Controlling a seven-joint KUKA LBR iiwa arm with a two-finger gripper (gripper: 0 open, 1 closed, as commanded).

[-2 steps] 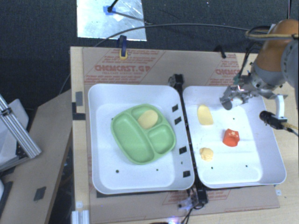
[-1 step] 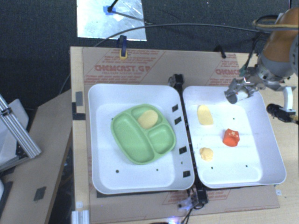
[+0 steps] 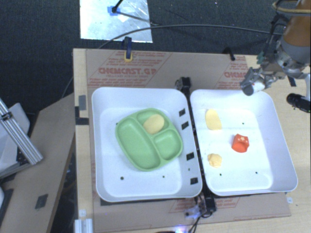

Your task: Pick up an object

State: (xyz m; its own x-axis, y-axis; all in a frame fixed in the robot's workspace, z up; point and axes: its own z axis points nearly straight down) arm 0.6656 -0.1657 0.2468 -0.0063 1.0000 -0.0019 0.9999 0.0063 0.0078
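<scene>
The right bin (image 3: 272,178) holds three small objects: a pale yellow oblong piece (image 3: 213,119) near its back left, a red piece (image 3: 240,142) in the middle, and a small yellow lump (image 3: 215,159) toward the front left. In the left bin (image 3: 107,178) lies a green divided plate (image 3: 141,144) with a yellow round object (image 3: 154,124) in its top compartment. My gripper (image 3: 253,84) hangs over the back edge of the right bin, up and right of the pale yellow piece, apart from every object. Nothing shows between its fingers.
The arm with its orange band (image 3: 296,28) comes in from the upper right. A black divider strip (image 3: 189,130) runs between the two bins. A blue and yellow clamp (image 3: 128,48) sits at the board's back edge. A metal frame (image 3: 19,135) stands at the left.
</scene>
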